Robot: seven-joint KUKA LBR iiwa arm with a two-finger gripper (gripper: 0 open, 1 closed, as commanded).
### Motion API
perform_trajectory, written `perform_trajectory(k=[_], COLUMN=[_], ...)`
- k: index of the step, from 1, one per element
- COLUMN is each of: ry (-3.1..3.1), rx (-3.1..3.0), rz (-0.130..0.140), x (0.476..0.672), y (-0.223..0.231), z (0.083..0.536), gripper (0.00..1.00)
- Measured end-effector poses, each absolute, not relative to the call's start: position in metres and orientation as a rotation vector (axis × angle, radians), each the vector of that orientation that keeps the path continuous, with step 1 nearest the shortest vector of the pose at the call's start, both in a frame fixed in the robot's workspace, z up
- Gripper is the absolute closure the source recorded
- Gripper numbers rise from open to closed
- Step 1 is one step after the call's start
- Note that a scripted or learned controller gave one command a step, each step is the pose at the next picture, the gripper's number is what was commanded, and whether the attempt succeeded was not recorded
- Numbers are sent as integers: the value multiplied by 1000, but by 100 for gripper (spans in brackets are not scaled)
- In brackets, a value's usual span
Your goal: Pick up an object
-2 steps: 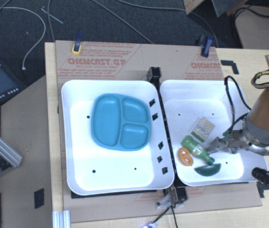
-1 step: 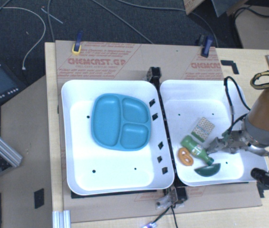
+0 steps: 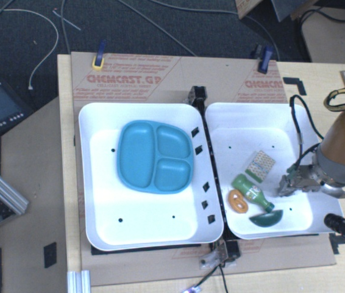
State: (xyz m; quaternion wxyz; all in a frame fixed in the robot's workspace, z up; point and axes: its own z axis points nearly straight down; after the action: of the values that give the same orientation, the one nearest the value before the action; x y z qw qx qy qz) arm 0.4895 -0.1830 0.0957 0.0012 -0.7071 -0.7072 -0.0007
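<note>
A dark green bowl-like piece [image 3: 266,218] is lying nearest the front wall of the right bin [image 3: 300,224], beside an orange pretzel [image 3: 238,201] and a green bottle [image 3: 250,191], with a speckled pad [image 3: 260,164] beyond; all are clustered, leaving bare floor around them. The gripper [image 3: 289,183] is hanging low just right of them, its grip not discernible. The blue plate [image 3: 155,156] is sitting centrally in the left bin [image 3: 99,182]

A single fixed camera looks down at a slant from above the bench [image 3: 160,72], far enough to frame both white bins [image 3: 99,182] side by side, with surrounding floor.
</note>
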Motion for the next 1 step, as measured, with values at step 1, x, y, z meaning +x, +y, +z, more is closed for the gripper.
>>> perform_trajectory(k=[1], ry=[-2225], rx=[-2222], rz=[-3], x=[491], y=[-177], z=[140], gripper=[100])
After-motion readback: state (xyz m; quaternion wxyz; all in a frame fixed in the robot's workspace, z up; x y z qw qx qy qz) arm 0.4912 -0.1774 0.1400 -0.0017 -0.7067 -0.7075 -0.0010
